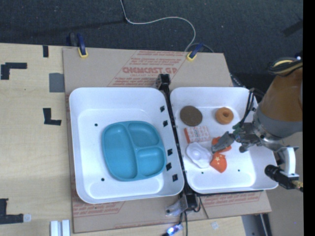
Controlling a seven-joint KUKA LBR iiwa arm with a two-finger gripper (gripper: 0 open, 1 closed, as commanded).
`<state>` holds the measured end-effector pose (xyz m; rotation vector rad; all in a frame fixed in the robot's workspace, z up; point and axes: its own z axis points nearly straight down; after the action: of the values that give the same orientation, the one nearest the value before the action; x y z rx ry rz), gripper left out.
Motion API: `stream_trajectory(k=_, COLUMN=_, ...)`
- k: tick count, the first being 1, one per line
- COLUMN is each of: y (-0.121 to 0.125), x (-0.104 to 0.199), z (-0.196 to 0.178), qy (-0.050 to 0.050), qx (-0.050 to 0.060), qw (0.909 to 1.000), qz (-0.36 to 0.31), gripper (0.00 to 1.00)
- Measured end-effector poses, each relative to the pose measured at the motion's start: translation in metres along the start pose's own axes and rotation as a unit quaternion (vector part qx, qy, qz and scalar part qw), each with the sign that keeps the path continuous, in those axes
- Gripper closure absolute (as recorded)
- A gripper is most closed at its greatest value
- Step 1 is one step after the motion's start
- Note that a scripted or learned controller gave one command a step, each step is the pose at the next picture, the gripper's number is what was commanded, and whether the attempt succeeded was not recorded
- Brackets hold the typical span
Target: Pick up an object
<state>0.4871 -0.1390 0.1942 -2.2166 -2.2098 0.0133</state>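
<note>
The right bin (242,181) holds a brown round disc (191,115), an orange ring like a small doughnut (224,115), a red-and-white packet (197,132), a white rounded piece (197,154) and a red-orange piece (219,162). My gripper (222,143) hangs low over the bin's middle, just above the red-orange piece and right of the white piece. The left bin (83,107) carries a blue divided plate (133,149).
The arm (280,109) reaches in over the right bin's right rim. A black divider clip (164,81) sits where the two bins meet. Both bins rest on a cardboard sheet (147,68) held by clamps, with a white cable (162,19) behind.
</note>
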Motion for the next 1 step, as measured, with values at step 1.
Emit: stream_trajectory(k=1, y=0.0029, x=0.0003, z=-0.0055, qy=-0.001, qx=-0.006, qw=1.0000, qz=-0.002, gripper=0.00)
